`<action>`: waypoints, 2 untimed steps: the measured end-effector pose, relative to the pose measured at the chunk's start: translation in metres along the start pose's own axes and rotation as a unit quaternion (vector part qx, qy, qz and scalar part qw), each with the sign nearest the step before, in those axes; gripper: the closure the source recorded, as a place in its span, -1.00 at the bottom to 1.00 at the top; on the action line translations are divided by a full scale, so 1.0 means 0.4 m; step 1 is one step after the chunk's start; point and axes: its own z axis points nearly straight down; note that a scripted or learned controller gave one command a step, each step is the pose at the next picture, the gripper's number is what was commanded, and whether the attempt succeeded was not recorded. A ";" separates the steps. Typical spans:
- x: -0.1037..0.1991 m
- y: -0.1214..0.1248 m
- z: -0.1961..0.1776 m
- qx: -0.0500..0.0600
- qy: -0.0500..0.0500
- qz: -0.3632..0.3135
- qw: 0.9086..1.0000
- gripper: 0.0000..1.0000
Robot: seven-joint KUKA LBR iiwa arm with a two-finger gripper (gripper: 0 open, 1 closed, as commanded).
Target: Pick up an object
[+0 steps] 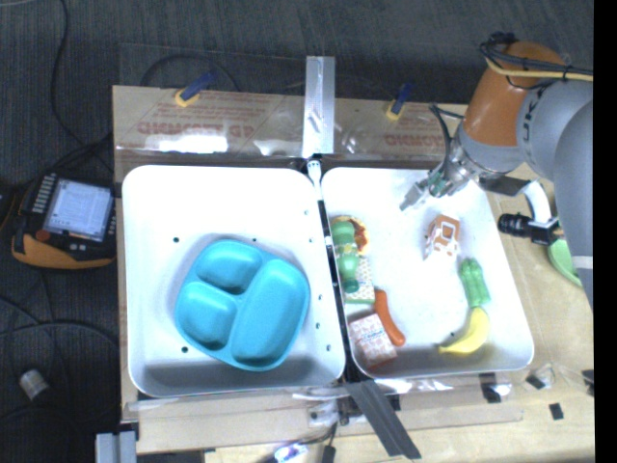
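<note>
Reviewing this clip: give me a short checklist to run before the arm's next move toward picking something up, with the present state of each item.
1. Hand over the right white bin, upper part: ok.
2. Nothing between the fingers yet: ok, none seen.
3. Fingers open enough: cannot tell.
4. Nearest target, the small orange-and-white box, lies apart from other items: ok.
5. Yellow banana and green vegetable toy touch near the right wall: not ok for a clean grasp.
6. Blue divided tray sits in the left white bin, away from the hand: ok.

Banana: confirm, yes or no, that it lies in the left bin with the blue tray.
No, the banana lies in the right bin near its front right corner, while the blue tray sits in the left bin.
</note>
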 end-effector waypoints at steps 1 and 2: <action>0.003 -0.004 0.003 0.003 0.003 0.000 1.000 -1.00; -0.081 -0.082 0.061 0.013 0.016 -0.082 0.996 -1.00</action>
